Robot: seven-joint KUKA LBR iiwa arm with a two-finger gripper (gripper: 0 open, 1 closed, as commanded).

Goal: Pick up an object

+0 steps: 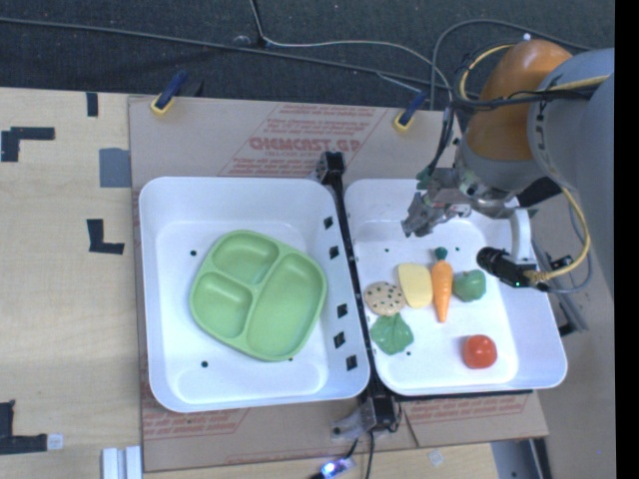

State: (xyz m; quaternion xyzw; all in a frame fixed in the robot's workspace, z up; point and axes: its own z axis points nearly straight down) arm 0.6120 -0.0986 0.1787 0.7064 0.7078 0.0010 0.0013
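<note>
Tool (424, 218) above six toys; one green plate (260, 293)

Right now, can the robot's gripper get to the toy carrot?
Probably yes. The gripper hangs over the right bin, just above the carrot. Nothing lies on the carrot, though a yellow piece sits close beside it.

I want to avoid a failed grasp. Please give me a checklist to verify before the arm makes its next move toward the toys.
1. Gripper is above the right bin, near its back: ok.
2. Nothing between the fingers yet: cannot tell.
3. Carrot lies just below the gripper, unobstructed from above: ok.
4. Carrot has free space on both sides: not ok, the yellow piece touches it and the green piece is close.
5. Tomato stands apart, an easier target: ok.
6. Green tray lies in the left bin, away from the work: ok.
</note>
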